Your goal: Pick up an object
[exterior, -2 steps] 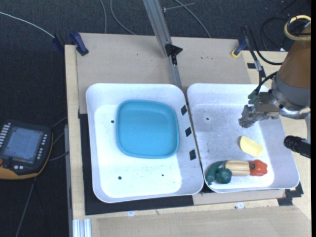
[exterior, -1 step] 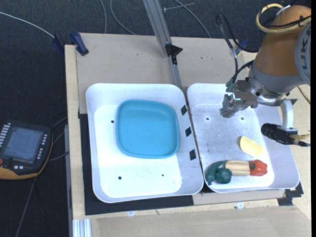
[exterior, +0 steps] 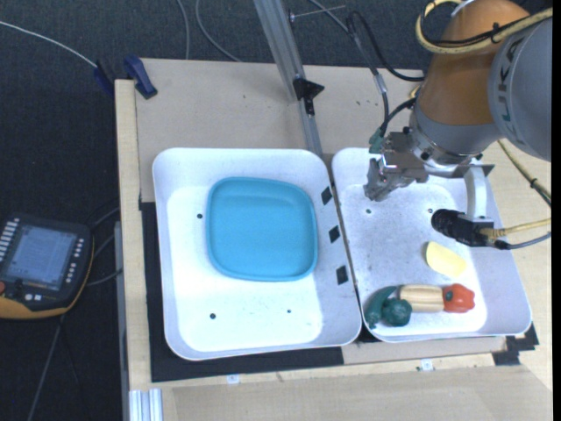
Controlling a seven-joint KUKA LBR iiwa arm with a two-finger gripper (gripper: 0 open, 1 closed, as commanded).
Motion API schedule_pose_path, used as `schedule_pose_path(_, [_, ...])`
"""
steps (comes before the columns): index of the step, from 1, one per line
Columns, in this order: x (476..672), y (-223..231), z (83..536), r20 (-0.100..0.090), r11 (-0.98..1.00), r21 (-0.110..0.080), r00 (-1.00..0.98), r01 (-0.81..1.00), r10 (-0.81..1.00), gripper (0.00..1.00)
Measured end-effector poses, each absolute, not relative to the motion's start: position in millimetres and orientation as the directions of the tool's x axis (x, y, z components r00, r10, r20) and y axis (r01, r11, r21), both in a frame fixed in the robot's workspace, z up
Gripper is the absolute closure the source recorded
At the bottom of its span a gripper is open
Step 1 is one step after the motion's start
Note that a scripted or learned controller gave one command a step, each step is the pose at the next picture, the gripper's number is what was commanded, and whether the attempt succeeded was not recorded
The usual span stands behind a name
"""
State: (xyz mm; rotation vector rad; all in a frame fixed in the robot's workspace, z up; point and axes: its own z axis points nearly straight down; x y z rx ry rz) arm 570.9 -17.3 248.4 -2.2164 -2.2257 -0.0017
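My gripper hangs over the far left part of the right bin, pointing down, with nothing visible between its fingers. Along the bin's near edge lie a dark green round object, a tan wooden cylinder and a red piece in a row. A pale yellow slice rests just above them. All of these sit well toward the near right of the gripper.
The left bin holds a blue square plate. A black fitting with cable sits at the right bin's right side. A metal pole slants up behind the bins. A pendant lies off the bench at the left.
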Motion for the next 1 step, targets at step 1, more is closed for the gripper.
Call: schedule_pose_path(1, [591.3,34.6,254.4,0.001,0.005,0.001,-0.005,1.0,1.0,1.0])
